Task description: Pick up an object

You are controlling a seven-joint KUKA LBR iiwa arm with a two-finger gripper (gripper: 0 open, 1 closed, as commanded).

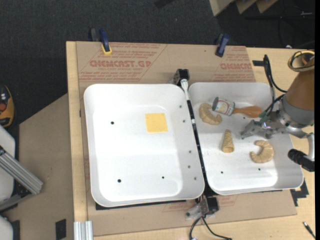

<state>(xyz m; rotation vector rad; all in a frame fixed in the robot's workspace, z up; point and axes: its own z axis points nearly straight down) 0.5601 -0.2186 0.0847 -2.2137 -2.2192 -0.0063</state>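
From the camera view we see the jaws [257, 127] low over the right bin [240, 181], reaching in from the right with the orange-banded wrist behind them. We cannot tell whether they are released or clenched; nothing shows between them. Just below them lies a curved tan pastry piece [262, 151], close but apart. To their left, a little lower, a short tan wedge [227, 142] lies on the bin floor. Up and left of the jaws a small jar [223, 106] lies on its side, with an orange-brown spoon-like piece [246, 111] beside it pointing toward the jaws, and another curved pastry [210, 114] further left. Well away to the left, a yellow square [156, 123] lies flat in the left bin [130, 184]. Both bins sit on a brown board-covered worktop [150, 59], clipped at its far edge by blue clamps [104, 40], with dark carpet [50, 14] around.
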